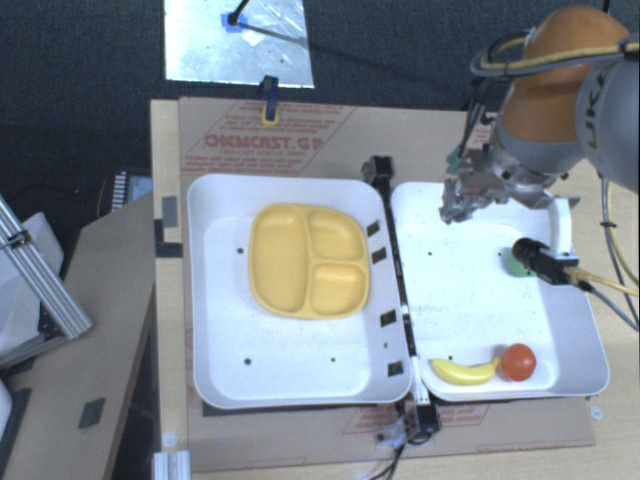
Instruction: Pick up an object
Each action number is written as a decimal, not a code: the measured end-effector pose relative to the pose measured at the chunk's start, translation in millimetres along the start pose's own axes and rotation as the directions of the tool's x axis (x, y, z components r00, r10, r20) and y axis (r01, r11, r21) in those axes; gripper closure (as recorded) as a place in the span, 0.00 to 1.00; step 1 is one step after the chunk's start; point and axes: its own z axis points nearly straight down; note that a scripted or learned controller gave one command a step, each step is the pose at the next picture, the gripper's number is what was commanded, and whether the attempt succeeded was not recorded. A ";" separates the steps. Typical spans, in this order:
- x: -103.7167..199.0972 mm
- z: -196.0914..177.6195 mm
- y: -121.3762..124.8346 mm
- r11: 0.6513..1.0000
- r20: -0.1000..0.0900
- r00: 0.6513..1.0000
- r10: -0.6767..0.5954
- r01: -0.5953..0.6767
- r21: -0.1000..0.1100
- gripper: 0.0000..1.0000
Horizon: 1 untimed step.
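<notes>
Brown cardboard sheet with red print (270, 138) covers the bench, and two bins sit on it side by side, meeting along the middle. Left shallow white bin (215, 298) carries one item. Right shallow white bin (470, 298) has the small stuff. Grey arm with orange band (560, 78) comes in from the right, above the far right corner of the right bin. Crinkled silver foil sheet (235, 28) lies on the dark floor beyond the bench.

Yellow three-compartment plastic plate (305, 260) lies flat in the left bin, roughly centred, slightly toward the far side.

Grey metal gripper (460, 206) points down at the far-left part of the right bin, near the seam between the bins, with bare white floor around it. Spread or pressed together: can't tell, the tip is a blurred grey lump from this angle. Contact with the bin floor: can't tell either.

Pick candidates are all well apart from the gripper:
- yellow plastic banana (463, 371) – flat at the near edge of the right bin
- red-orange round toy fruit (517, 361) – just beside the banana's right end, touching or nearly
- small green object (517, 261) – right side of the same bin, mostly hidden, shape unclear
</notes>
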 end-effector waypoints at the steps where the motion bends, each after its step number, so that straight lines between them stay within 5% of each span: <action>1: 63.3 8.5 0.2 1.000 0.000 1.000 -0.001 0.001 0.001 1.00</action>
